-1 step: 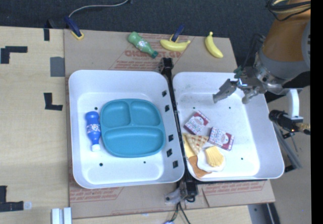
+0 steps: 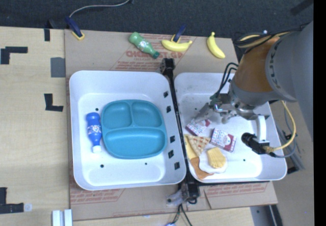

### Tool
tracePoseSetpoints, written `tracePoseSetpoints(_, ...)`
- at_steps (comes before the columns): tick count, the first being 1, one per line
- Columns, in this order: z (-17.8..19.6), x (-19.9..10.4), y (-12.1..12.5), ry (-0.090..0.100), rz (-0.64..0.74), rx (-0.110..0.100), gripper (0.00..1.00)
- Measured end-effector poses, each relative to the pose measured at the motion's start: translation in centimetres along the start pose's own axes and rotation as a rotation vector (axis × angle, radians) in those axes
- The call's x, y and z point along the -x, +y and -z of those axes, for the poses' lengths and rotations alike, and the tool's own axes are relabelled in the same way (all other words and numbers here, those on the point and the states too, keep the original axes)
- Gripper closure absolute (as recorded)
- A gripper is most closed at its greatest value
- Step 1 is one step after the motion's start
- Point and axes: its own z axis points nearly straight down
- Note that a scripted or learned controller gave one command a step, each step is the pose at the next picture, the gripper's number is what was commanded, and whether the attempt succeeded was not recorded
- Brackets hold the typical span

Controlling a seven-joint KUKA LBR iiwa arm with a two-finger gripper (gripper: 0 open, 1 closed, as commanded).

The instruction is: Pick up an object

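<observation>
Gripper hangs low over the right white plastic bin — we cannot tell its state; next we judge a descent onto the red-and-white packet.

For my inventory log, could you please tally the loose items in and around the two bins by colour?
Yellow curved toy bananas: 2
Green toy bottle: 1
Blue toy bottle: 1
Blue divided plastic plate: 1
Red-and-white packets: 2
Tan toy food pieces: 2
Total: 9

Glossy white plastic was seen in both bins, smooth matt blue plastic in the divided plate, shiny wrappers on packets, bench finished in pale wood grain
</observation>
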Motion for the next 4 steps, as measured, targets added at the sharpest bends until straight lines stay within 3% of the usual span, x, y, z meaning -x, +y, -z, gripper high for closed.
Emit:
tracePoseSetpoints(1,-2.7,-1.7,5.6,-0.001,0.001,0.007,0.0)
tracePoseSetpoints(2,-1.7,-1.6,5.6,-0.003,0.001,0.009,1.0)
tracePoseSetpoints(3,-1.7,-1.6,5.6,-0.003,0.001,0.009,0.0)
tracePoseSetpoints(4,-2.7,-1.1,4.7,-0.002,0.002,0.008,0.0)
